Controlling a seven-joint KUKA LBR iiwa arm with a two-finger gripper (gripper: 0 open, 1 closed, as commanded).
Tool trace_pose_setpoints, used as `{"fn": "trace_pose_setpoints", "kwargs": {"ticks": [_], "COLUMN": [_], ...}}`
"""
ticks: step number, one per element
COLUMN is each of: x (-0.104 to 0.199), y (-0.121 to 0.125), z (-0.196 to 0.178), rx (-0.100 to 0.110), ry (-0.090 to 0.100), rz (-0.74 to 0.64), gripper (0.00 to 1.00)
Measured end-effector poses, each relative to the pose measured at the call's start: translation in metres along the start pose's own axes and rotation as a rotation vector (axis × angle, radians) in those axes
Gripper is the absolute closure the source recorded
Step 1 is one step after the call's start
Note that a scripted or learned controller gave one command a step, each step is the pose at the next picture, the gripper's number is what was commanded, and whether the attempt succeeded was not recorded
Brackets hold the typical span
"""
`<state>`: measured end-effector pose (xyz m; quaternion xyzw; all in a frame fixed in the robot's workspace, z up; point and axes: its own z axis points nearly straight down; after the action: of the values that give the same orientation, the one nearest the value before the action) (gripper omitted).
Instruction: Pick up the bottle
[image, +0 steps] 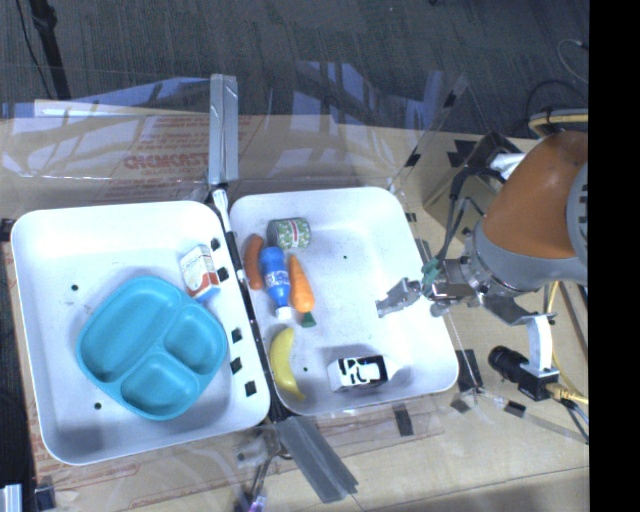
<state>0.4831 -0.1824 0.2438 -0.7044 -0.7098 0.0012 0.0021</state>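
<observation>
Bottle (273, 272) first, since that is the thing to pick up; it is blue with a white cap, and it lies flat on its side in the right bin (352, 250), close to the wall next to the left bin (60, 250).

Start at the near end of the right bin; a small black and white box (358, 371) sits there, and a yellow banana (284, 362) lies beside it; both are apart from the bottle, so they should not get in the way.

A bit farther in, the gripper (398, 298) hangs over the right side of that bin, well apart from the bottle; I cannot tell if the pincer is open or closed, and nothing shows in it.

Next comes the bottle itself, with its cap pointing to the near end; an orange carrot (301, 288) lies right along one side, touching it or almost; a brown sausage (254, 262) lies just beside the other side; a green can (290, 234) sits at the far end.

My guess at how to do it well: the arm has to go across the bin to the left and stop over the blue middle of the bottle; the pincer should be wide open and turned to close across the bottle, not along it; there is little room on each side, so it should come down straight and slow; if it comes down crooked it may grab the carrot or push the sausage; the bottle looks round and smooth, so it could roll or slip.
</observation>
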Motion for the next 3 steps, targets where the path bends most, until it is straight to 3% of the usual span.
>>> {"fn": "trace_pose_setpoints", "kwargs": {"ticks": [1, 2, 3], "x": [0.037, 0.080, 0.079], "y": [0.042, 0.063, 0.120], "z": [0.007, 0.129, 0.138], "rx": [-0.002, 0.003, 0.006], "ry": [0.000, -0.001, -0.006], "rz": [0.380, 0.212, 0.199], "gripper": [0.00, 0.00, 0.00]}}
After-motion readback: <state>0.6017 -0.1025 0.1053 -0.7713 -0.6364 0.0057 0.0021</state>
